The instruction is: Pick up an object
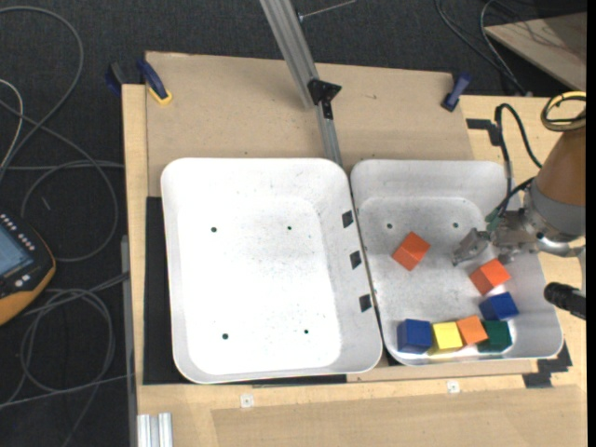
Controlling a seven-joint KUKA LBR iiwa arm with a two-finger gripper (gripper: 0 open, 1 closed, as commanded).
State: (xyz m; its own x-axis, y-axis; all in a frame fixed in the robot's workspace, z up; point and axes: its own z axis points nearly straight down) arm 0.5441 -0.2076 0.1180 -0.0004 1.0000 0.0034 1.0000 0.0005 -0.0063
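Two white bins side by side, right bin [410, 180] holding coloured blocks, orange block [411, 250] near its centre, gripper [472, 248] just right of it, finger state unclear, nothing visibly held.

Claw [468, 248] nr orange cube [491, 275]

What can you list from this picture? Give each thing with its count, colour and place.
Bins: two, white, side by side on the bench.
Orange blocks: three, all in the right bin; one mid-bin, one by the pincer, one in the front row.
Blue blocks: two, right bin, front; the other towards the right wall.
Yellow block: one, right bin, front row.
Green block: one, right bin, front right corner.
Clamps: two, blue, back corners of the board.
Handset: one, orange-edged, floor at left.
Arm: one, grey and orange, over the right bin.
Pincer: one, low over the right bin.
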